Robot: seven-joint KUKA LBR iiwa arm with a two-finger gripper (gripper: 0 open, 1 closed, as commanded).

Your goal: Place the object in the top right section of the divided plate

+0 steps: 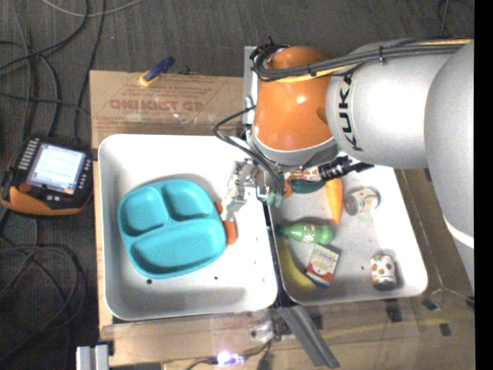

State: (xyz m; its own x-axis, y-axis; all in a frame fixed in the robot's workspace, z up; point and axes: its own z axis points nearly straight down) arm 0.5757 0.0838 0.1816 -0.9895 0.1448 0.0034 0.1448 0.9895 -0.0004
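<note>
Gripper (240,190) beside divided plate (171,226), orange object (229,230) below

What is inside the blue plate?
The blue plate shows three bare sections with nothing in them. An orange object sits just outside its right rim, in the white bin.

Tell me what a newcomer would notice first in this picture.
First, the big grey arm with its orange band, reaching in from the right over the two white bins. Next, the turquoise divided plate in the left bin. Small groceries, including a green bottle, lie in the right bin.
</note>
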